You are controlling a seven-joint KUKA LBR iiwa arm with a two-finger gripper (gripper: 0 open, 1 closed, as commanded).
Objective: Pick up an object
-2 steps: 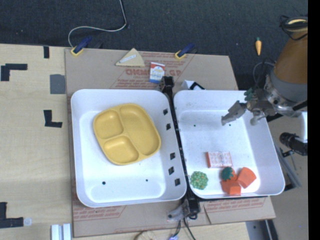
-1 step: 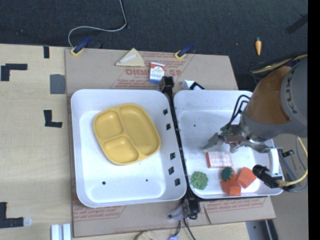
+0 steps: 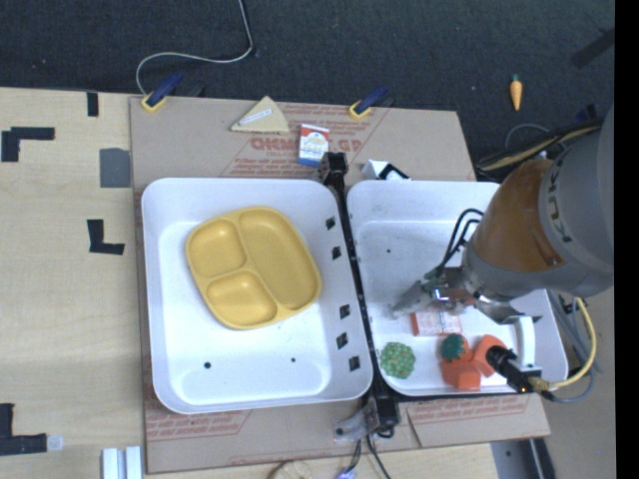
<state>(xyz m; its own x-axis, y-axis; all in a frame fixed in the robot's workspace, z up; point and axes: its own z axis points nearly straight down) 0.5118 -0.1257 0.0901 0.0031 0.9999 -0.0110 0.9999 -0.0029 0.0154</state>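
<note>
Nearest in the right bin (image 3: 399, 208), an orange block (image 3: 465, 371) and a green ball (image 3: 398, 358) lie along the front edge; just behind them a red-and-white packet (image 3: 436, 322) sits under the gripper (image 3: 431, 293), whose grip can't be made out; the left bin (image 3: 165, 297) holds a yellow divided plate (image 3: 252, 265); farther back, a small carton (image 3: 314, 146) rests on the cardboard (image 3: 419, 143).
</note>
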